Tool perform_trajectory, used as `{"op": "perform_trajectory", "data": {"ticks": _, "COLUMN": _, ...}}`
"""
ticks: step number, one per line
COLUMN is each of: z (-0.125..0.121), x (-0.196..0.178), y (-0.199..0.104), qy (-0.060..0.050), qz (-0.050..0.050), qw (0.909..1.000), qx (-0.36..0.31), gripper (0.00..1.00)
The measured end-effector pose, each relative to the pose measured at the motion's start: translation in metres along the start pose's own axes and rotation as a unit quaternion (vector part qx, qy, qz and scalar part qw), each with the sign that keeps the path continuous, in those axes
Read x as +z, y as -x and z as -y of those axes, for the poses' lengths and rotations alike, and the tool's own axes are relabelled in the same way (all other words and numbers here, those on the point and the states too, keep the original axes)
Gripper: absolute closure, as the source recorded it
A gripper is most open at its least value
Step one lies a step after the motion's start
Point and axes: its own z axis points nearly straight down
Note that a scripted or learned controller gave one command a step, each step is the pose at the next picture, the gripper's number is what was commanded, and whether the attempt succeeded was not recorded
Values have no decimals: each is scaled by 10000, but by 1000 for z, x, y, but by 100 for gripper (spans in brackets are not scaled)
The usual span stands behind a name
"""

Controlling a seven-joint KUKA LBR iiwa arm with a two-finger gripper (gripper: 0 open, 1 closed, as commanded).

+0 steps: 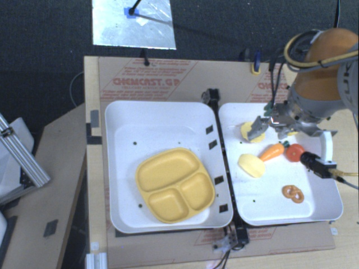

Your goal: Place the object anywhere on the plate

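A yellow plate (175,184) with three compartments lies in the left bin (126,150), with nothing on it. My gripper (268,125) hangs low over the back left part of the right bin (325,206). A small yellow object (247,131) lies right under its left side and is partly hidden by it. Whether the gripper touches that object is unclear.
The right bin also holds a pale yellow piece (251,165), an orange carrot (272,152), a red tomato (294,152) and a brown pretzel (293,193). A black divider (220,150) runs between the bins. The arm (322,72) fills the upper right.
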Motion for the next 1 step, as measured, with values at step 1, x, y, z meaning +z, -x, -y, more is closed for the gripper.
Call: {"op": "perform_trajectory", "data": {"ticks": 1, "z": -2, "x": 44, "y": 6, "qy": 4, "qz": 2, "qw": 10000, "qx": 3, "gripper": 0}}
